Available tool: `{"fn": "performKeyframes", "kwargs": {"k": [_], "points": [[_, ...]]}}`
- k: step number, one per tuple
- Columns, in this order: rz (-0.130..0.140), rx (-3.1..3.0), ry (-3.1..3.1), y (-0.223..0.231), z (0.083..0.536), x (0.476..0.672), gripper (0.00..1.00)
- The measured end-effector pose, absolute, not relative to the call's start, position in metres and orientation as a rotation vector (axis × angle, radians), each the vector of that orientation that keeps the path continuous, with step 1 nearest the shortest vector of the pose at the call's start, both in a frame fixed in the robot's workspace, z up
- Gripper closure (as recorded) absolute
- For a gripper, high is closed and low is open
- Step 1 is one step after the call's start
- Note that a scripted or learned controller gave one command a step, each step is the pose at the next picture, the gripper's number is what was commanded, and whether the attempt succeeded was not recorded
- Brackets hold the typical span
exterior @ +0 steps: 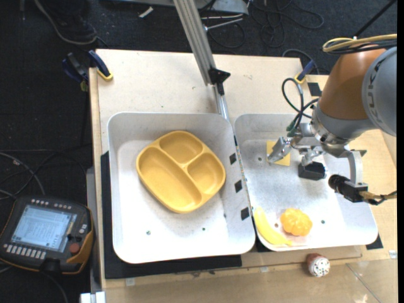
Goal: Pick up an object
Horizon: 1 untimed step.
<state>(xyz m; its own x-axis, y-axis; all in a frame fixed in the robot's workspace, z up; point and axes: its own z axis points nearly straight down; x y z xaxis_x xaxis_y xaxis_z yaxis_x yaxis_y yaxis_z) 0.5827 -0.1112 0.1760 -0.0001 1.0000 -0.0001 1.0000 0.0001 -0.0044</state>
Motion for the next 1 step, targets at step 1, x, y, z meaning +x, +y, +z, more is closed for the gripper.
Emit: {"fn": "performKeyframes", "kwargs": {"k": [1], "points": [[0.005,-2.219,-2.219,-0.1126,0.1283,0.5901,0.00]]}}
